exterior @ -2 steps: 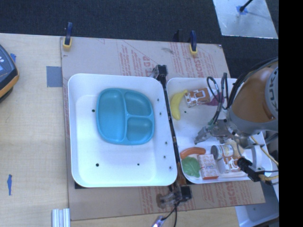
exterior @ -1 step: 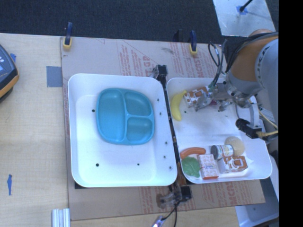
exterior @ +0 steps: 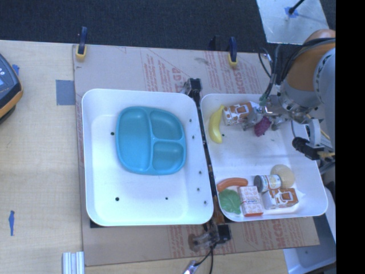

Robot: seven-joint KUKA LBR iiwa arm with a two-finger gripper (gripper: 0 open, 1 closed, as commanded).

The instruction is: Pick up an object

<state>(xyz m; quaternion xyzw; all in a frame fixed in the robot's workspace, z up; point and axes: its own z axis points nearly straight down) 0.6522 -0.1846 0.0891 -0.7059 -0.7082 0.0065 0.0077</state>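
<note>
My gripper (exterior: pixel 269 112) is low over the far part of the right bin (exterior: pixel 296 153). It hangs between a small brown-and-white carton (exterior: pixel 238 113) on its left and a purple item (exterior: pixel 261 127) just below it. Whether it touches either one is not clear from this slant. A yellow banana (exterior: pixel 215 125) lies at the bin's far left. Along the near edge sit an orange sausage-like piece (exterior: pixel 232 183), a green piece (exterior: pixel 230 201), two small cartons (exterior: pixel 250 201) (exterior: pixel 283 198), a little can (exterior: pixel 267 182) and a tan round item (exterior: pixel 283 174).
The left bin (exterior: pixel 97 170) holds a blue divided plate (exterior: pixel 151 140). The grey arm with its orange band (exterior: pixel 311 61) comes in over the right bin's far right corner. Clamps (exterior: pixel 81 43) (exterior: pixel 232 50) stand at the bench's back edge.
</note>
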